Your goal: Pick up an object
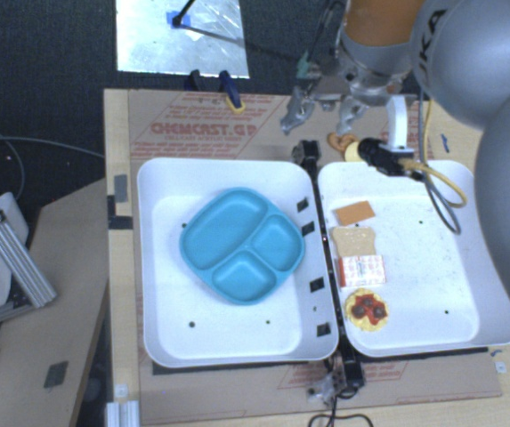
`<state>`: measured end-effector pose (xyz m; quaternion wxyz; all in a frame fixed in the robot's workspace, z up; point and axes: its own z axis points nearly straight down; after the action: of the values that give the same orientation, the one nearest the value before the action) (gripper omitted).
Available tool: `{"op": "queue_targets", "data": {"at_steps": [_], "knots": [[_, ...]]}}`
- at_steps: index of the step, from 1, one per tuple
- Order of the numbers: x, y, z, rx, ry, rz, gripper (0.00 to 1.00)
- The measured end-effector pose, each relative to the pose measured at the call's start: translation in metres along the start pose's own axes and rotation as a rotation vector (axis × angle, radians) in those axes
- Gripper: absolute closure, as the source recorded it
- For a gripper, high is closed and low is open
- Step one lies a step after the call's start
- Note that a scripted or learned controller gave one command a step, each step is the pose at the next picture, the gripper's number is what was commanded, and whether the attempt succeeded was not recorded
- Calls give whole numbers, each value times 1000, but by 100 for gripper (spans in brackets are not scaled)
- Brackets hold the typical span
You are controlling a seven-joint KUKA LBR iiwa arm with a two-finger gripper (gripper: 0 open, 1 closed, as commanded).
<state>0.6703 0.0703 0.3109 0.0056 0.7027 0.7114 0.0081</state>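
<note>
gripper (321,112) is hovering open and empty past the far rim of both bins | toy cracker (354,213) is lying flat, far left in the right bin (433,327) | is looking light, stiff, thin; edges are offering the likeliest hold

Four flat food bits (360,261) in row, right bin (433,265) left side.

Red "CHEMCAST GP" print on the brown board (203,128) behind the bins.
</note>
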Motion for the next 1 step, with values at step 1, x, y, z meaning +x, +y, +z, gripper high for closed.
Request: {"op": "queue_targets", "data": {"at_steps": [1], "knots": [[68,-5,100,25,-1,2,0]]}}
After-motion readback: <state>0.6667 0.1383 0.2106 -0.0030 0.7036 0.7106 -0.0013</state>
